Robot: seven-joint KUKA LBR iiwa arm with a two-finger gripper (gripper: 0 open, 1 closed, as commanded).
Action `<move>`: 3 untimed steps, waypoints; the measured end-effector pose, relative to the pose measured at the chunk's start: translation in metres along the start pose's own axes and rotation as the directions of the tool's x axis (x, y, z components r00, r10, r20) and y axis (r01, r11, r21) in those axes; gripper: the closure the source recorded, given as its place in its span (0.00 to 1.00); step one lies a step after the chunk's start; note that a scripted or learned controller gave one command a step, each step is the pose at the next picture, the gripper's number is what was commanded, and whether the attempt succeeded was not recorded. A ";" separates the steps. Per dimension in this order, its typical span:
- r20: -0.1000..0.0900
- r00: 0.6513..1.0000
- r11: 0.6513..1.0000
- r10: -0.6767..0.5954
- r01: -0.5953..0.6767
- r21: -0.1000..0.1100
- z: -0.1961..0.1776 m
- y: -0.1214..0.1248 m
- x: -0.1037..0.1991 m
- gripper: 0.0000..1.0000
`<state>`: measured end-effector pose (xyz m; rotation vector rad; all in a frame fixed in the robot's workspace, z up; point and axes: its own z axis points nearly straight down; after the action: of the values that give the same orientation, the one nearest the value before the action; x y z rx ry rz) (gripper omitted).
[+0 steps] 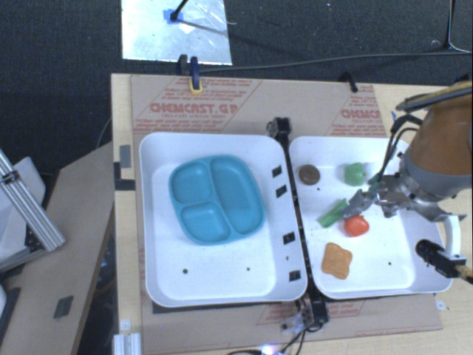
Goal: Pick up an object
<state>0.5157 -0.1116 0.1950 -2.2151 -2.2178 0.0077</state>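
Hovering beside red object [356, 225]: end effector [361, 203]

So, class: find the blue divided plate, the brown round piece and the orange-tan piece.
blue divided plate [216, 198]: camera view, its centre ridge.
brown round piece [309, 174]: camera view, its top.
orange-tan piece [337, 260]: camera view, its middle.

blue divided plate [217, 198] in left bin [159, 272] | foil sheet [140, 28] beyond bench

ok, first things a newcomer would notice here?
The blue divided plate in the left bin, alone there. Then the grey and orange arm over the right bin, its end effector low beside a red piece and a green stick.
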 end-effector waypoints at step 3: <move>0.000 1.000 1.000 0.001 -0.001 -0.005 0.111 0.002 0.003 0.00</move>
<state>0.5167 -0.1084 0.0841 -2.2181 -2.2193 0.0026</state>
